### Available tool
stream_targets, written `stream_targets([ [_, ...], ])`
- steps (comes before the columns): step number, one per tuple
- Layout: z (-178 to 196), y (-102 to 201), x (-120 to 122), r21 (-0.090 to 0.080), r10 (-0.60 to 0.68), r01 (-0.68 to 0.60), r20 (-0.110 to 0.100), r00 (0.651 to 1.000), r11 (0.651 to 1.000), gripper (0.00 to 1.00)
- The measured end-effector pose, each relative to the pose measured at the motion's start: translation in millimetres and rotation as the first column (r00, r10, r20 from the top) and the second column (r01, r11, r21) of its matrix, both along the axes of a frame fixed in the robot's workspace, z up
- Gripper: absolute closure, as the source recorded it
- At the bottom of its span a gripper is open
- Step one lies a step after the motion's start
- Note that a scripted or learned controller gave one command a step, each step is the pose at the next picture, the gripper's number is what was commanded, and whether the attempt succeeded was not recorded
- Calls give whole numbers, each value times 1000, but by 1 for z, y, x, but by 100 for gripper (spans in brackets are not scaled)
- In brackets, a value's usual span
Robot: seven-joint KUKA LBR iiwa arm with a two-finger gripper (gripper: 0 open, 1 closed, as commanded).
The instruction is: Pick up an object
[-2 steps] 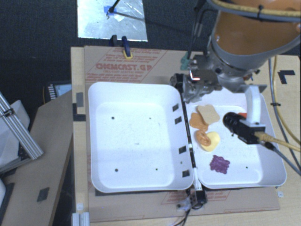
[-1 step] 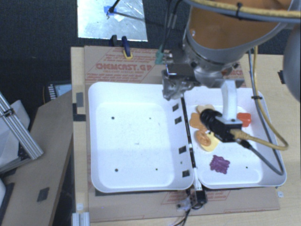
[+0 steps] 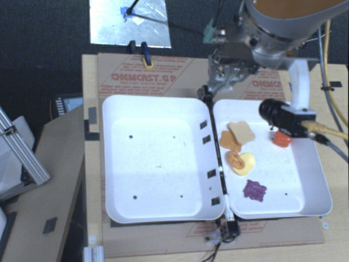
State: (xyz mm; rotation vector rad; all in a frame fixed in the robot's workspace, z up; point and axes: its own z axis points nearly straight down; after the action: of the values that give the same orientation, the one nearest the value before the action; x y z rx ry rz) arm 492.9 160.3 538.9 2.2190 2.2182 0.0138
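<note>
Several small objects lie in the right bin (image 3: 313, 184): a tan bread-shaped piece (image 3: 241, 131), an orange piece (image 3: 229, 142) touching it, a yellow piece with an orange face (image 3: 241, 162), a purple cluster (image 3: 254, 190) and a red-orange object (image 3: 282, 140). My gripper (image 3: 218, 85) hangs over the back edge of the bins, near the divider, behind and left of the tan piece. Nothing shows in its grasp. The big grey wrist above it hides part of it.
The left bin (image 3: 152, 157) adjoins the right bin along a hinged divider (image 3: 217, 157). A black cylindrical fixture (image 3: 281, 116) with cables juts over the right bin's back, just above the red-orange object. Brown cardboard (image 3: 147, 72) lies under both bins.
</note>
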Motion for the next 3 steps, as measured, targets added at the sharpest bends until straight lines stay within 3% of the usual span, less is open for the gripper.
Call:
stream_targets([
  [1,-5,57,35,-2,8,-8,-6,1000,1000,100],
  [2,-5,74,126,-3,0,0,-3,1000,1000,100],
  [3,-27,-10,43,-4,-5,5,-12,1000,1000,100],
])
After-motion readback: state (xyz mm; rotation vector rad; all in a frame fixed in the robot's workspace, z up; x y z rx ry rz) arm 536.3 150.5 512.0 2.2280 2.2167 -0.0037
